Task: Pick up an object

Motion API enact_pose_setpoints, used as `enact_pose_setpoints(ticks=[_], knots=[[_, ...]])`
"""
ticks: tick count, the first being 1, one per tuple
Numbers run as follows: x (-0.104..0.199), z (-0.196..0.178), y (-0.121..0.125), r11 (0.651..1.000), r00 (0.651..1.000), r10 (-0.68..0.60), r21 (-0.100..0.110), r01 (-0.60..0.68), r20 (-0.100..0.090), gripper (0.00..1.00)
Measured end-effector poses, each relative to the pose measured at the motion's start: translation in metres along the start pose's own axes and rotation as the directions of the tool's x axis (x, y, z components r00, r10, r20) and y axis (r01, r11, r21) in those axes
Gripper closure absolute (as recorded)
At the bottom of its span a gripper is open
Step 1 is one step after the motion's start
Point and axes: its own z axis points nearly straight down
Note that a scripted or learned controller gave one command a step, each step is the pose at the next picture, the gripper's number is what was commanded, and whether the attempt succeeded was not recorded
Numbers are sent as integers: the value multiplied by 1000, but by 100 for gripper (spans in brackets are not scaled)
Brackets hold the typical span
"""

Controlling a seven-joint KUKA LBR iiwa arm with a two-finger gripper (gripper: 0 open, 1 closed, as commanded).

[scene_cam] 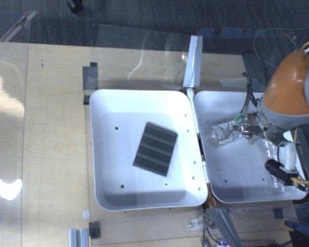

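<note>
Clear object (219,136): a transparent, glass-like piece lying in the right bin (237,187), toward that bin's 10 o'clock corner, just beside the divider between the two bins. Its outline is faint; I cannot make out its exact form.

Dark ribbed block (155,148): a flat, slatted rectangle resting tilted near the centre of the left bin (105,153), untouched and well apart from me.

My end effector (245,129): over the right bin, at 3 o'clock from the clear object and just beside it, possibly touching. Whether I am released or clenched I cannot tell; the parts there are small and blurred against the glass.

My arm (293,86): grey with its orange band, entering from 3 o'clock above the right bin.

Surface (41,138): pale wood, carrying both bins side by side.

Progress: approach looks done, judging by my nearness to the clear object. No object is visibly held or raised; both pieces lie in their bins.

Remaining: a confirmed grasp and a lift clear of the bin floor.
</note>
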Motion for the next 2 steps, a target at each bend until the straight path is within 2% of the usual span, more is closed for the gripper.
enact_pose_setpoints(ticks=[1, 2], knots=[[-22, 100, 59, 998, 998, -60, -10, 60, 2, 0], [-31, 103, 106, 995, 997, -78, 66, 79, -21, 0]])
